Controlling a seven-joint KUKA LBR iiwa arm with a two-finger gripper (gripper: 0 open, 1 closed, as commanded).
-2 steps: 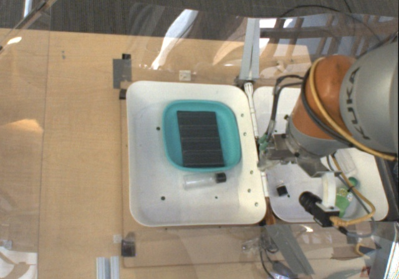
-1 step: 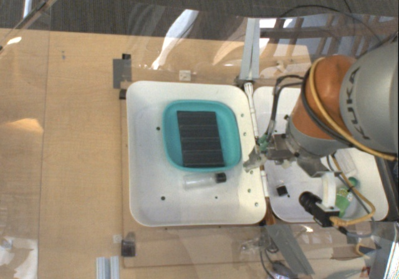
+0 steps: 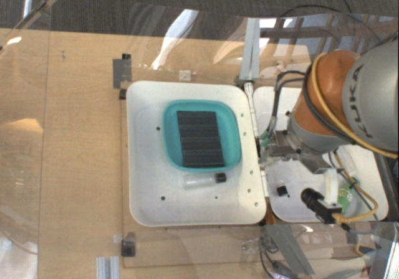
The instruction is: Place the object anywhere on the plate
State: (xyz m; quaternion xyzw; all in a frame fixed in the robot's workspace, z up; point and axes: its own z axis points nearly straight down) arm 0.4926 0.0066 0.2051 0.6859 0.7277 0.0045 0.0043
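A teal plate (image 3: 171,141) sits in the left white bin (image 3: 146,197). A dark ridged rectangular slab (image 3: 200,138) lies flat on the plate. A clear tube with a black cap (image 3: 204,179) lies on its side on the bin floor, just in front of the plate's near rim. My gripper (image 3: 272,150) hangs over the left edge of the right bin (image 3: 293,206), by the wall between the two bins. It is mostly hidden under the grey and orange wrist (image 3: 330,106).
A small black piece (image 3: 282,191) lies on the right bin's floor near the gripper. Cables and a black connector (image 3: 317,204) hang from the arm over the right bin. A grey post (image 3: 250,47) stands behind the gap between the bins.
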